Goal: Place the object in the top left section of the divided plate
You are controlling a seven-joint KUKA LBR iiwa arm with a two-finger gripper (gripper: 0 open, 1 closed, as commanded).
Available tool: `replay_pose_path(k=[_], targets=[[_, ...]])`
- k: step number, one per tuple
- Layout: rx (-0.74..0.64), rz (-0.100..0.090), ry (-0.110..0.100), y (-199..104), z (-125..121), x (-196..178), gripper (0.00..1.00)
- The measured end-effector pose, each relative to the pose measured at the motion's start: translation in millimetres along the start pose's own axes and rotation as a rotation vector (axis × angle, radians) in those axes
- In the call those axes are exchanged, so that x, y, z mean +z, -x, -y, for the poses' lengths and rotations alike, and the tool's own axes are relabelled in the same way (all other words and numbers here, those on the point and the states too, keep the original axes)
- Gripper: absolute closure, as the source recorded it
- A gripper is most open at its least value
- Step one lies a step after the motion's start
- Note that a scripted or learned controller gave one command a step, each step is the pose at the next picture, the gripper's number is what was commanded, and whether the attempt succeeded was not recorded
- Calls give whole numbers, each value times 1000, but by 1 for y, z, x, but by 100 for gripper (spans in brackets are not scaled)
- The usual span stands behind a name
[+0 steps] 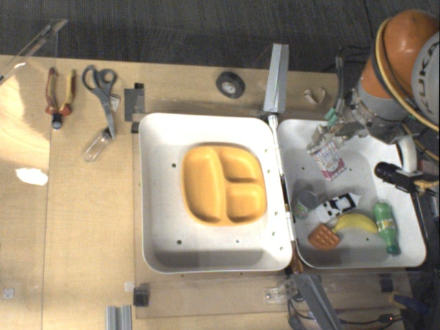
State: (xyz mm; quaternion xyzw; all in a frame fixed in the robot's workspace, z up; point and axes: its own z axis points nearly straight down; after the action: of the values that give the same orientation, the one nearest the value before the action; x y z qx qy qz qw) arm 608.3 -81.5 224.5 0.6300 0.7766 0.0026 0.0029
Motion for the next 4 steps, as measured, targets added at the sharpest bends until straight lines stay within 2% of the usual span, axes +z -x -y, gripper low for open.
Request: replay_pose_path(k=[1,2,3,4], targets=[[-142,-1,-4,-78,-43,40,100],[-141,-1,-3,-77,-43,39,0],[-146,0,4,-79,-46,27,100],[-312,1,2,-83,-48,-64,100]])
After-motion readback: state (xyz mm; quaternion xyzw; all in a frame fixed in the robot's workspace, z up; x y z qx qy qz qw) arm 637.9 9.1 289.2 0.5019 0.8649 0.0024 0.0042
